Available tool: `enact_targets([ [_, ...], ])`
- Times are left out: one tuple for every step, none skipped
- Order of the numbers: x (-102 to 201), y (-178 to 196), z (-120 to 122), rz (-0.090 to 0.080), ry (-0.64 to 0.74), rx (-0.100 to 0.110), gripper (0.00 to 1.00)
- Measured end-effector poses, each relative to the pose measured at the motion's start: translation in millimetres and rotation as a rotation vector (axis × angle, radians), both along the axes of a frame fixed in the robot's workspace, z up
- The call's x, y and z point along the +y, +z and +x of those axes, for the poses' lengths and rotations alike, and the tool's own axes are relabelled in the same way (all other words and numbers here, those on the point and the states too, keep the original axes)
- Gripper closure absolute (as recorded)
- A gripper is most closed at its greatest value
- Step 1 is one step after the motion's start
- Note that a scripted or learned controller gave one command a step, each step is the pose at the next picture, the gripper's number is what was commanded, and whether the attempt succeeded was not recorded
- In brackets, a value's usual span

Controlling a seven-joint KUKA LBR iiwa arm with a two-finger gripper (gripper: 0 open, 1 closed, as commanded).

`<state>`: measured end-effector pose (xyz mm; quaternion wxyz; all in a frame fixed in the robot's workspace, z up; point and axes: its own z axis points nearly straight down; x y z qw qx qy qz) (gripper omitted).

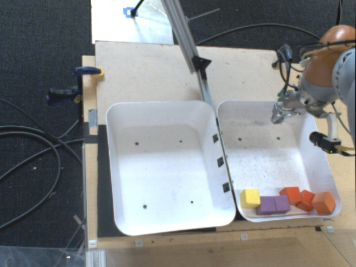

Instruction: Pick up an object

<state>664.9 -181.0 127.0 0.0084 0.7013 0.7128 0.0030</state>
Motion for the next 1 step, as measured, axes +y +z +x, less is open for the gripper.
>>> enact_targets([
  [-18.6, 134.9, -53.7, 0.004, -0.016, 0.006, 1.0],
])
